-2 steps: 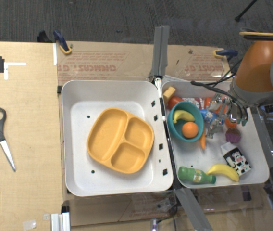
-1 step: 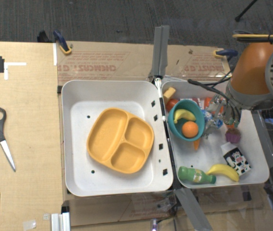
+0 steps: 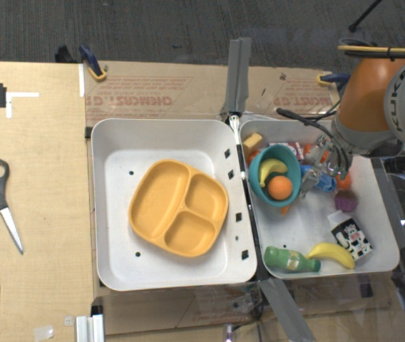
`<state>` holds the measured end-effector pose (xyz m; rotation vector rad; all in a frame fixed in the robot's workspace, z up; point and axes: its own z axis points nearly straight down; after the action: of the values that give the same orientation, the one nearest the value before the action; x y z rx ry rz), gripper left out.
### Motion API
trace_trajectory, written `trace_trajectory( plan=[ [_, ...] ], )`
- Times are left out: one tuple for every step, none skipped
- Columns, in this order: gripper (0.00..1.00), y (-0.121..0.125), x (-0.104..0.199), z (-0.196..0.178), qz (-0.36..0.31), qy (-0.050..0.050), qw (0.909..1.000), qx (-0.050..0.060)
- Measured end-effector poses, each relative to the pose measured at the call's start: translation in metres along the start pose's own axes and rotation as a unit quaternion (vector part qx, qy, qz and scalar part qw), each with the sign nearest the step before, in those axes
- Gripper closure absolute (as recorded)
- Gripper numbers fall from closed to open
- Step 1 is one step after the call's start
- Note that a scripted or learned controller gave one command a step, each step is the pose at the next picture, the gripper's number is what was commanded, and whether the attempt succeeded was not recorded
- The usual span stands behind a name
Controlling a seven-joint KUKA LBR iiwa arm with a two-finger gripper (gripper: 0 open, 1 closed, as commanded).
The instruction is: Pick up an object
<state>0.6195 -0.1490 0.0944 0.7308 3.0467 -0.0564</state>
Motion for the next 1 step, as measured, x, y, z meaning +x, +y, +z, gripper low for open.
trace_trajectory(
  plan=[
    [0.0,-0.0018,0.003,0.0002,0.023,-0.002,0.9997,-0.001]
  ],
)
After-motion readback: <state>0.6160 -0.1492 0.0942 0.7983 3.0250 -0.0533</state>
